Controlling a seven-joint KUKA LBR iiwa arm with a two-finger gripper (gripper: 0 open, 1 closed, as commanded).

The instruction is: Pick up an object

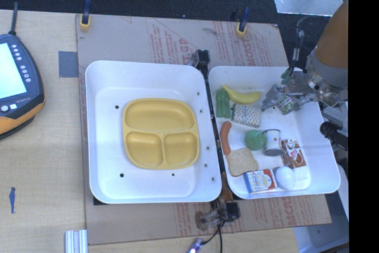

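Observation:
My gripper [285,98] hangs over the back right part of the right bin [329,181], with the grey arm and its orange band rising to the right. A small green and white item [288,105] lies right under it; whether it is gripped I cannot tell. Around it in the bin lie a yellow banana [240,95], a green vegetable [222,105], a speckled packet [246,115], an orange sausage [225,137], a green round fruit [255,139], a small can [272,142], a bread slice [242,161], a brown carton [292,154], a blue and white box [260,181] and a white egg [285,178].
The left bin [103,127] holds a yellow divided plate [161,132]. A handheld control pendant [15,83] lies at the far left of the bench. Clamps [86,16] hold the cardboard sheet at the back edge.

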